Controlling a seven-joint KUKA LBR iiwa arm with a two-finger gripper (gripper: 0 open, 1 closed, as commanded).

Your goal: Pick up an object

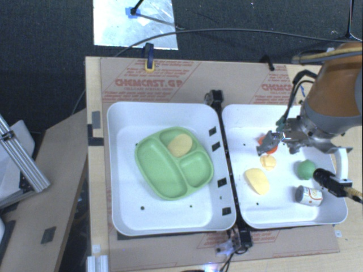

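Observation:
My gripper (267,143) hangs over the upper left part of the right bin (244,118), reaching in from the right. A small orange-red object (273,147) lies right at its tip, partly covered by it; whether it is held I cannot tell. Just below sits a small yellow piece (268,162). Lower still lies a larger pale yellow object (257,181). A green ball (306,168) rests to the right, under the wrist. A small can with a red label (309,195) lies on its side near the bin's front right.
The left bin (125,208) holds a green divided plate (161,174) with a yellow object (180,145) in its upper compartment. A black divider with clips (223,163) runs between the bins. The arm's bulk covers the right bin's far right side.

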